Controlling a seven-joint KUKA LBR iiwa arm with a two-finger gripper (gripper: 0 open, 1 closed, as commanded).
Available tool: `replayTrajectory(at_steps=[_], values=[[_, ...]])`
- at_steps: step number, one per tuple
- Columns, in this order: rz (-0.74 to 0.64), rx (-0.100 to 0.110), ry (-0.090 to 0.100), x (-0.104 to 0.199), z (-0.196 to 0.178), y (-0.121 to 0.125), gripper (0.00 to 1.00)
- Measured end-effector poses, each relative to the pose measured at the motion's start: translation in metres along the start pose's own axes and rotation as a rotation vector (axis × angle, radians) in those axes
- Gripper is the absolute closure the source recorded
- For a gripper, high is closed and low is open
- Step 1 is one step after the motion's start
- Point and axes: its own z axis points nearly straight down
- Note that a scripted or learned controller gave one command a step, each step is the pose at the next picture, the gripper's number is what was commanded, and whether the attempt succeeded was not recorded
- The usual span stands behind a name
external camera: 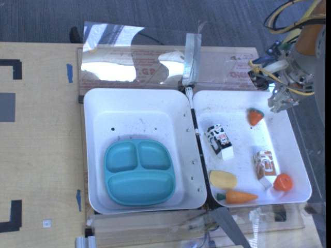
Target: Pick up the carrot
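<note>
Orange and tapered, the carrot (240, 196) lies flat against the near wall of the right bin (297, 154), just beside a yellow block (223, 179), likely where it slid to rest. Across that bin, over its far right corner near a strawberry (255, 117), hangs the claw (282, 101), well apart from the carrot. Cables and glare blur it; whether it is apart or together I cannot tell.

light: bright, even | glare: clear panel (134, 61) behind bins | shadows: faint | focus: slightly soft
</note>
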Motion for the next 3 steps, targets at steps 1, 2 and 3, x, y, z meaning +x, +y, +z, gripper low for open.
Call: replayTrajectory(at_steps=[1, 2, 3], values=[[-0.003, 0.003, -0.001, 0.032, 0.001, -0.108, 1.00], [-0.262, 0.001, -0.003, -0.008, 0.018, 0.018, 1.00], [-0.123, 0.000, 0.001, 0.010, -0.003, -0.034, 1.00]])
